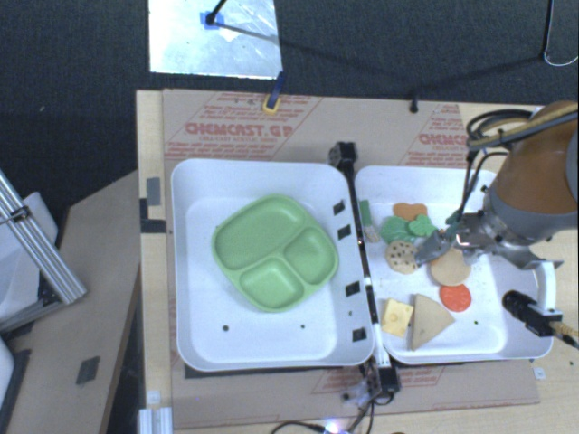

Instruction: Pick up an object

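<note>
**Over the right bin, arm looks ready to go for the tan disc**

Right under the gripper (441,245) in the right bin (516,346) sits what we'd call the target: a round tan disc (450,269), flat and pale brown, kind of like a toy cracker or bread slice. It's lying flat near the middle of the bin, with a speckled cookie (401,257) just to its left and a red slice (456,297) touching or nearly touching its lower edge.

We'd say we're at the approach step, nothing lifted yet. Honestly we can't tell how the gripper is set from this angle; it's just a dark, blurry bit at the wrist's end. The next move probably calls for a clean drop onto the disc without snagging the cookie or the red piece, and a flat thing like that looks hard to get hold of.

Further out: green pieces (399,228) and an orange piece (409,212) up top, a yellow cheese cube (396,316) and a tan wedge (428,320) below. The left bin (194,333) holds a green divided plate (274,251).
</note>
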`<state>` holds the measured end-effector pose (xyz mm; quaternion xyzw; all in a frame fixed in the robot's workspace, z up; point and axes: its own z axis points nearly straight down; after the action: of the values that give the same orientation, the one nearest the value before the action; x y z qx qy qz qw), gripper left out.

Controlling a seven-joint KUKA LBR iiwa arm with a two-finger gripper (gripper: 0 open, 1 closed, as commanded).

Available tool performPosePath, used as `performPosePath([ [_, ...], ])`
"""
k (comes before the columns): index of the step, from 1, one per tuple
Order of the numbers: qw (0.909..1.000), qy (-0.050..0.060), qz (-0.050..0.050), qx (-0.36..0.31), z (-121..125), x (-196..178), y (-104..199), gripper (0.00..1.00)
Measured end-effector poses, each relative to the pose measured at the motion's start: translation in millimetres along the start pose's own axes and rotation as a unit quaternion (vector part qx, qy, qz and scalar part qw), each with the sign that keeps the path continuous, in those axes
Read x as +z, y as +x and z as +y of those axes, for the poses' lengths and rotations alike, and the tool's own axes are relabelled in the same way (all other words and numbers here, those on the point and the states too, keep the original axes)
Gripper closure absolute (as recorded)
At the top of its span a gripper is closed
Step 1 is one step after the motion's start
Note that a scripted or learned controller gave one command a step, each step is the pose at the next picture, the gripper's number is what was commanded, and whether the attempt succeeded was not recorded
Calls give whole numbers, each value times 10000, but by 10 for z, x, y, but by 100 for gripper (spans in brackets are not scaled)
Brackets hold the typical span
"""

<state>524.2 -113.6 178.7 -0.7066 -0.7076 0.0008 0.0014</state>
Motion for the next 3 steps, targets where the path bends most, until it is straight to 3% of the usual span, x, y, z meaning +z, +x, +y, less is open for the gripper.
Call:
performPosePath([
  [2,10000,-5,0,3,43,965,101,0],
  [3,10000,-29,-3,6,56,840,97,100],
])
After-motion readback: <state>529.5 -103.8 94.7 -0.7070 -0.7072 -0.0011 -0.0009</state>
